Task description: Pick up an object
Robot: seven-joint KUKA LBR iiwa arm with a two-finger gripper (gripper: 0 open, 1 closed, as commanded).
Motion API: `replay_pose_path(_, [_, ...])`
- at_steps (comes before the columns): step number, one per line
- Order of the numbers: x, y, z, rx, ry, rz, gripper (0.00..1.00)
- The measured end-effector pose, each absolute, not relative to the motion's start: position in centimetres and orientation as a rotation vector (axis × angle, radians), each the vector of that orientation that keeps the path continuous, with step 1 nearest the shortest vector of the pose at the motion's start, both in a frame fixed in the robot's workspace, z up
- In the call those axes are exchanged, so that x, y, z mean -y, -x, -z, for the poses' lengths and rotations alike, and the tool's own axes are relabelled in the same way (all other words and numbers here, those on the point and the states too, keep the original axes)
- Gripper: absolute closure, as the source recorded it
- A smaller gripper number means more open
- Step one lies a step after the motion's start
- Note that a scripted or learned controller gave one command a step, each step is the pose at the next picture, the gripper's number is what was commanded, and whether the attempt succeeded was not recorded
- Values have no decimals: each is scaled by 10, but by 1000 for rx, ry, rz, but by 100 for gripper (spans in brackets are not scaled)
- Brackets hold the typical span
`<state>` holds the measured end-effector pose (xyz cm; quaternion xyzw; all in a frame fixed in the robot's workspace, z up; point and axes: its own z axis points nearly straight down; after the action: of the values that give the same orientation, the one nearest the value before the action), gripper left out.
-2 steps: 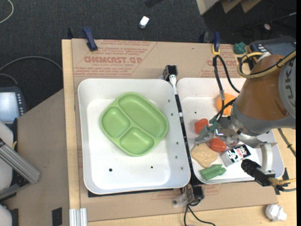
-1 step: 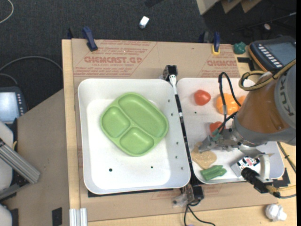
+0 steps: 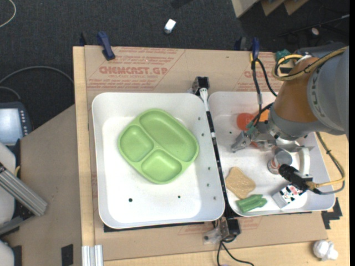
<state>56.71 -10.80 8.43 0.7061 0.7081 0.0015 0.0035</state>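
Risk assessment first: my claw [image 3: 248, 138] sits low in the right bin [image 3: 222, 107], near its left wall, with the metal fingers pointing toward the divider between the two bins. Directly behind them lies a red-orange object [image 3: 244, 119], the nearest candidate for pickup. I judge a miss likely, since the object appears to lie beside the fingers, not between them; a closing motion could nudge it away or trap nothing. A second hazard is the bin wall: a low sideways move could strike it and shift the bin on the surface [image 3: 138, 68].

Claw state: I cannot tell whether the fingers are spread or pressed together, because my wrist and its orange band [image 3: 291, 101] cover their base. No object is visible between them.

Other candidates rest well apart from my claw along the front of the right bin: a tan slice-shaped piece [image 3: 239, 182], a green item [image 3: 251, 203] and a small white printed block [image 3: 289, 195]. A green divided plate [image 3: 158, 146] occupies the left bin [image 3: 105, 165].

Hidden areas: my arm conceals the right bin's far right portion, and the red-orange object's full shape is unclear.
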Motion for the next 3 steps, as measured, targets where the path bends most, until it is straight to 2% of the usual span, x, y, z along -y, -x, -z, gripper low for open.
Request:
replay_pose_path(1, [107, -564, -95, -2219, -2218, -3, 100])
replay_pose_path(2, [74, -519, -190, -2222, -2214, -9, 100])
replay_pose_path(3, [23, -520, -205, -2226, -2213, -5, 100])
